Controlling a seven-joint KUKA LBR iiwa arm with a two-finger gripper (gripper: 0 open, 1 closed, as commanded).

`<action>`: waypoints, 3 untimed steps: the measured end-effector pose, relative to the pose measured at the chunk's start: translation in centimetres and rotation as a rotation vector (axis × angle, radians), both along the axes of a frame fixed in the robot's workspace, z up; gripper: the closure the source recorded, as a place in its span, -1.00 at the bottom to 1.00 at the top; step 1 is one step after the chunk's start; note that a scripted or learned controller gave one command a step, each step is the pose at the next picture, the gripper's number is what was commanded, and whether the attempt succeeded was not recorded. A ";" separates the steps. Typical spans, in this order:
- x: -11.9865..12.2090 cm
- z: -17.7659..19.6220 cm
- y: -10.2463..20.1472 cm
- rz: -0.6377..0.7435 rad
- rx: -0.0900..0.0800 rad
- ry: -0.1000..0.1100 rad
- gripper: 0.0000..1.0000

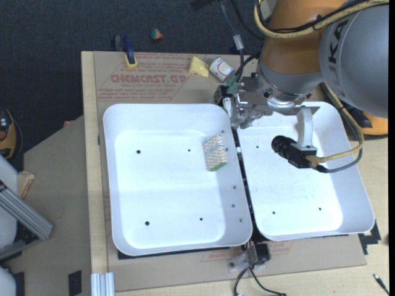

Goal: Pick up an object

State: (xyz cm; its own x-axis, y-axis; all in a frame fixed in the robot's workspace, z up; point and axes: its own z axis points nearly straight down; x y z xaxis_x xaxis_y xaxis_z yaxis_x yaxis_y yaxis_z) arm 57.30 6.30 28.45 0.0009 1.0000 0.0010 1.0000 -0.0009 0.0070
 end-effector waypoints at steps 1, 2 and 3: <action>-3.3 11.0 -4.3 -0.003 -0.001 -0.006 1.00; -9.7 7.8 -8.6 -0.004 -0.001 0.014 1.00; -9.3 21.1 -11.7 -0.002 -0.003 -0.011 1.00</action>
